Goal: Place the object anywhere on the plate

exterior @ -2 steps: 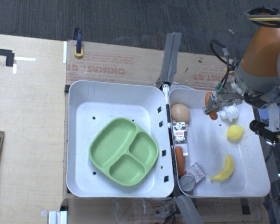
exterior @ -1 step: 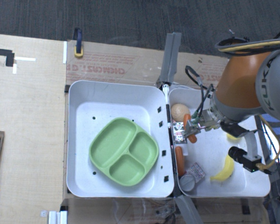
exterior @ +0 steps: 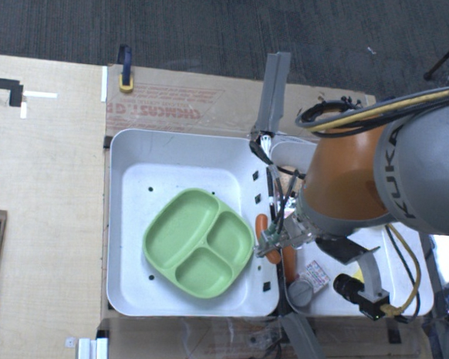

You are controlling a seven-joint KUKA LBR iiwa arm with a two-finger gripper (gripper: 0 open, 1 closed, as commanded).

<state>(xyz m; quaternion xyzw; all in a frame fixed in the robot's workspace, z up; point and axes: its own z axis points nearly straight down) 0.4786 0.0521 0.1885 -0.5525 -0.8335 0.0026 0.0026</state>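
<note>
The light-green plastic plate with 3 compartments (exterior: 198, 243) lies in the left white bin (exterior: 129, 206). The 2-finger gripper (exterior: 270, 240) sits at the plate's right edge beside an orange carrot-shaped object (exterior: 262, 226); its grip state cannot be determined.

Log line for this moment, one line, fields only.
arm: over the bins' shared edge | gripper: beside orange object, grip unclear | plate: green, three compartments, left bin, nothing on it | placement: not done

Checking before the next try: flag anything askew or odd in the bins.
The green divided plate lies turned at an angle in the left bin. An orange-red object sits at the bins' shared edge under the gripper, off the plate.
</note>
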